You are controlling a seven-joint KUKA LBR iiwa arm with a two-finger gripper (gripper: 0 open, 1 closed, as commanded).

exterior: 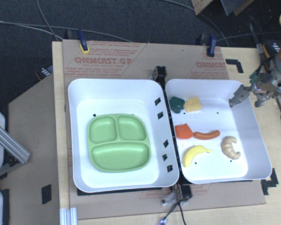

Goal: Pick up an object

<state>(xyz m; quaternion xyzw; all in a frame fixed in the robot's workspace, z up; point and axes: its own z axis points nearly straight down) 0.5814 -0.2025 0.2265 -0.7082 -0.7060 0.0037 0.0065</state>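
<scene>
The right bin [253, 125] holds several toy foods. A dark green piece [177, 103] and a pale yellow wedge [193, 105] lie at its far left. Nearer the middle are an orange piece [183, 131] and a red sausage [206, 135]. A yellow banana [195, 153] and a tan croissant [230, 146] lie toward the front. My gripper [248, 100] hovers over the bin's far right corner, open, with nothing between its fingers. It is well clear of all the foods.
The left bin [79, 107] carries a green divided plate [118, 142]. A black divider [165, 121] runs between the bins. Blue clamps [84, 43] [211, 44] hold the cardboard sheet at the back. Cables trail across the dark floor behind.
</scene>
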